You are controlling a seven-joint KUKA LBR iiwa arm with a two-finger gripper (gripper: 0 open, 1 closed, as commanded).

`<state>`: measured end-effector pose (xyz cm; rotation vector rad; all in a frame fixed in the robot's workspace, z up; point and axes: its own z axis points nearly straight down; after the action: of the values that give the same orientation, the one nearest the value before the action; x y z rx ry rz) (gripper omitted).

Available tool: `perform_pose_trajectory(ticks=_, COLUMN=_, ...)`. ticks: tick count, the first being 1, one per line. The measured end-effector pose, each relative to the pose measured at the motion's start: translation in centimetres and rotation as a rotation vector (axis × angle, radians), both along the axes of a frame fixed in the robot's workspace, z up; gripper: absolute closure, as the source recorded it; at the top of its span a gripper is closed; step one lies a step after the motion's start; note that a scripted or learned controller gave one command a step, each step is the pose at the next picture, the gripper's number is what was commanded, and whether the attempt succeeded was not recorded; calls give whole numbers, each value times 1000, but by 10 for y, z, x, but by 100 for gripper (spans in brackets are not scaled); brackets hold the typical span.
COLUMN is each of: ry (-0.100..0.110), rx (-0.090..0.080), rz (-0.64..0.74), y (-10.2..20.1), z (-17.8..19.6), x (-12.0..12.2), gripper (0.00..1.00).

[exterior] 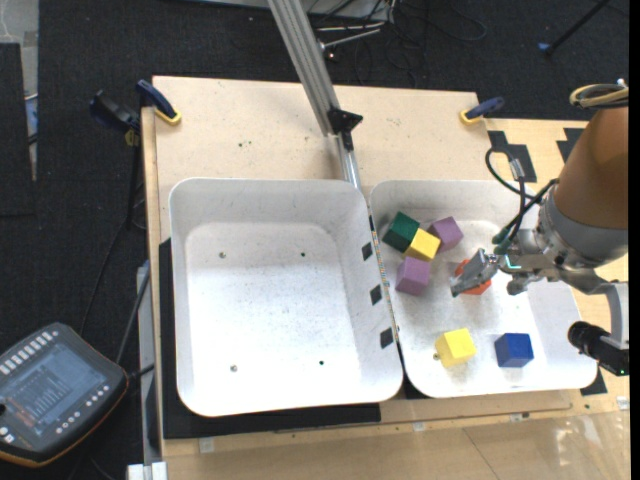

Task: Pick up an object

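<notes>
Reaching in from the right, the arm [590,188] is hanging over the right bin [560,373], and its gripper [468,276] is lying low at an orange object [476,278]; whether it is gripping cannot be told. The grasp step seems to be going on, and next a straight lift is needed. Blocks [420,240] are crowding near; the bench [260,128] is sitting on dark floor [80,28].

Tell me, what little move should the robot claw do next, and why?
Probably go straight down a little. The gripper sits right over a small orange-red object in the right bin, apart from the other blocks. I can't tell whether it has hold of it, so dropping lower to get around it seems the safest step.
</notes>
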<state>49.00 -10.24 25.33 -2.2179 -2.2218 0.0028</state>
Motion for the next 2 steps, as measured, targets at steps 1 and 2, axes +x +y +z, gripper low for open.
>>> perform_pose_trajectory(ticks=1, ry=-4, rx=-1, rz=-2, y=0, z=1, x=1, gripper=0)
perform_pose_trajectory(ticks=2, ry=3, rx=1, rz=-2, y=11, z=-54, x=1, gripper=0)
